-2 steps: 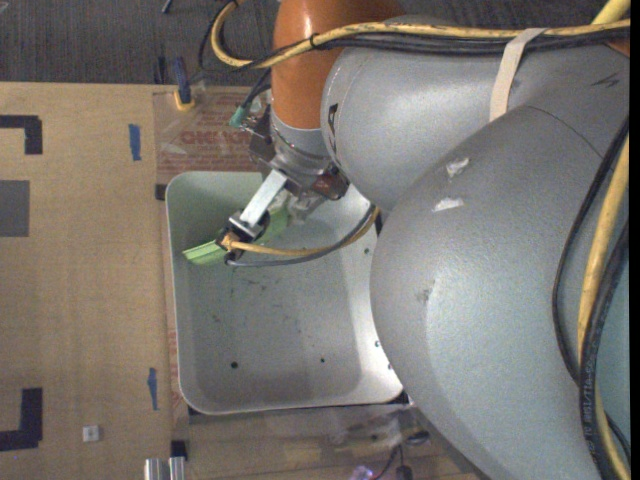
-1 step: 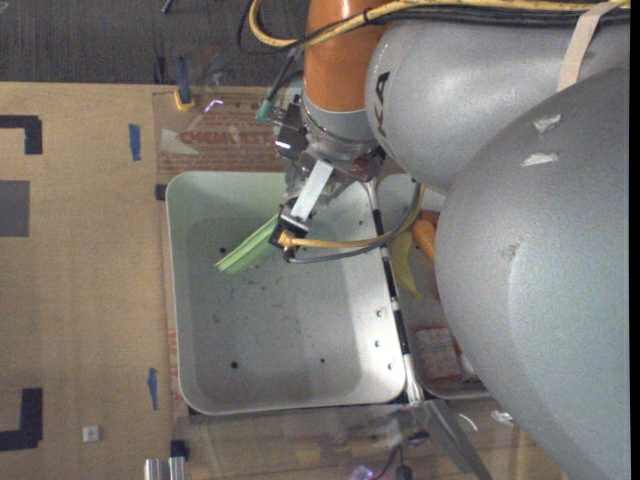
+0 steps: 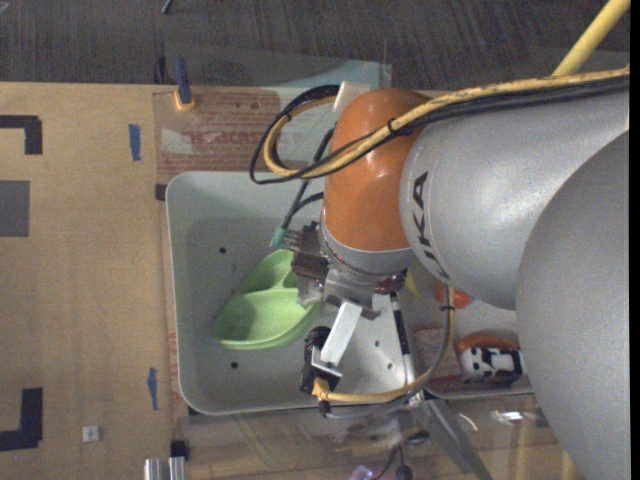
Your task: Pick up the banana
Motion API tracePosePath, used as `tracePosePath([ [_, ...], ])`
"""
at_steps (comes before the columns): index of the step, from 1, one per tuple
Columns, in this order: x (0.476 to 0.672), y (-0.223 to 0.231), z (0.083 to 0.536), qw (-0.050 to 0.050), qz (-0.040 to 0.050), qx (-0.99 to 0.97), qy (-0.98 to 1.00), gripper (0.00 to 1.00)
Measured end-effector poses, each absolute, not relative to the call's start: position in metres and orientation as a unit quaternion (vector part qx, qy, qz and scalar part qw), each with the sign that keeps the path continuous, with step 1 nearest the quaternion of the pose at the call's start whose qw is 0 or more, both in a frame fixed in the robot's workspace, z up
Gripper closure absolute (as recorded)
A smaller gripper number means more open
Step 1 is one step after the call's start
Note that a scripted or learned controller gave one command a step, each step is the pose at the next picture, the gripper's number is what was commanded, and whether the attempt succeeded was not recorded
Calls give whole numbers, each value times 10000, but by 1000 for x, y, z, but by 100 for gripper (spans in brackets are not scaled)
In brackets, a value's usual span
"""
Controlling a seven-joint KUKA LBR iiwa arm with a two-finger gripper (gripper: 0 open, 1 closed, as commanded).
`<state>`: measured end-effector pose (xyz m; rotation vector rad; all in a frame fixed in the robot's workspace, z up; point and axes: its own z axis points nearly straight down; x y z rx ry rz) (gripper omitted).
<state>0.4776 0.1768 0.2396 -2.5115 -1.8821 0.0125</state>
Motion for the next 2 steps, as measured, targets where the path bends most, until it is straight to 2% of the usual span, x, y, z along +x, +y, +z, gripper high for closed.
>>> tracePosePath([
  [1,477,177,247,19,65,-8000,-5999,100],
  [2,488,192,98,-17,-24,-8138,-5811,100],
])
